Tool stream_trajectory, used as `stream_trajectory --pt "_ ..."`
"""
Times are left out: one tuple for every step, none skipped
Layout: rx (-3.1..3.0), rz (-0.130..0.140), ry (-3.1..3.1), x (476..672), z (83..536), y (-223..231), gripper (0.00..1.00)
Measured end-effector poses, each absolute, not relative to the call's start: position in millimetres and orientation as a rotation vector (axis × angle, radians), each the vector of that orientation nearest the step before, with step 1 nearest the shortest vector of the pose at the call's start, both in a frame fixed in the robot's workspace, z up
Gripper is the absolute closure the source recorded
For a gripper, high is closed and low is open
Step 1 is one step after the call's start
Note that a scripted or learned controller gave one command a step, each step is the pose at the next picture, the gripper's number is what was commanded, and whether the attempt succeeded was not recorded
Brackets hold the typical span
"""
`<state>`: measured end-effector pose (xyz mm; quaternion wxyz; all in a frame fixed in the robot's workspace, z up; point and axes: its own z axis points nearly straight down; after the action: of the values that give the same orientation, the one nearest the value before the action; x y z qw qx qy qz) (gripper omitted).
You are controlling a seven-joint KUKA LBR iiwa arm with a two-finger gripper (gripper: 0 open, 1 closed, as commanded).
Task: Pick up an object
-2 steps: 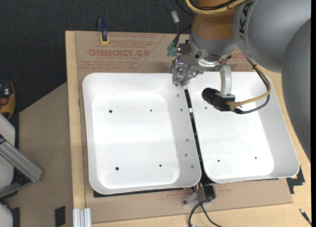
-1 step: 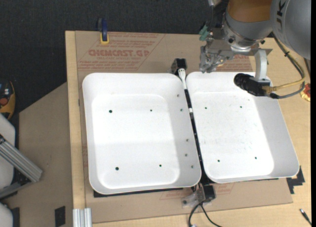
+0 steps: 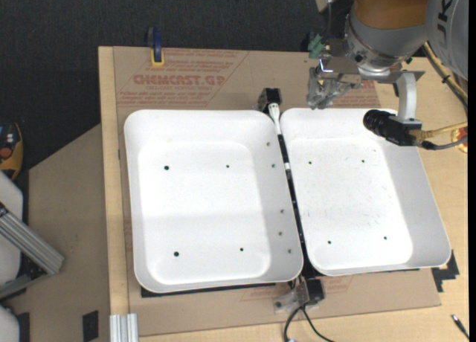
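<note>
We find the gripper [image 3: 325,95] hanging above the far edge of the right bin [image 3: 416,207], near that bin's far-left corner. We cannot tell its state of opening: the tips are small and blurred against the board, and nothing can be made out between them.

No loose object can be made out on the floor of either bin. The left bin [image 3: 149,184] and the right bin show only small dark dots on white, which we read as fixed marks or holes, not as pickable items. We therefore cannot locate the task's object.

A black cylindrical fitting [image 3: 387,126], attached to a bracket below the wrist, overhangs the far-right part of the right bin.

The two bins sit side by side on a brown board [image 3: 186,76], their inner edges nearly touching along a dark strip [image 3: 286,169]. We judge this layout serves to keep items contained within raised rims.

Both bin floors offer open room for descent. The rims and the central strip are the edges to avoid. A blue-and-yellow clamp [image 3: 155,44] holds the board's far-left edge, well apart from the arm.
</note>
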<state>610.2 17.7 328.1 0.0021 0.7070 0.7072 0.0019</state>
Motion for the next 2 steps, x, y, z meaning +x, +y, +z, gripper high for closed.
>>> stream_trajectory --pt "2.22 -0.006 2.231 633.9 272 70 1.0" --pt "2.225 -0.002 2.221 613.9 298 44 1.0"
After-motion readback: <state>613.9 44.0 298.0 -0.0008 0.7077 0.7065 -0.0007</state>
